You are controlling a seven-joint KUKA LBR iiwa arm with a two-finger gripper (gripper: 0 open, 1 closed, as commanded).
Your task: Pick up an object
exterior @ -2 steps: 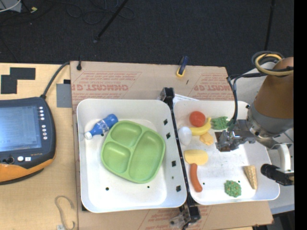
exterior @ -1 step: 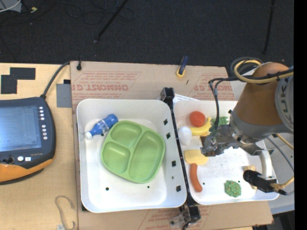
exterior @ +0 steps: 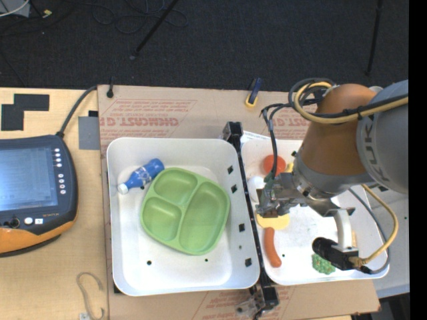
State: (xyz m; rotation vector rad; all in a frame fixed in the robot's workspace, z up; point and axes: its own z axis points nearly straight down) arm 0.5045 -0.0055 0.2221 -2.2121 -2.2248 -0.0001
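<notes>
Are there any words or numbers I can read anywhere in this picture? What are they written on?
Red print on the cardboard sheet behind the bins: upside down and too blurred to read.
More red print on the cardboard at the front edge: too small to read.
Tablet screen: its lines are too blurred to read.

Two white bins (exterior: 127, 245); one green tray (exterior: 185, 210); one blue bottle (exterior: 141, 175); one sausage (exterior: 271, 249).

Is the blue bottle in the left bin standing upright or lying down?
Lying down. The blue bottle rests on its side on the left bin floor, white cap end pointing lower left, beside the green plate.
</notes>
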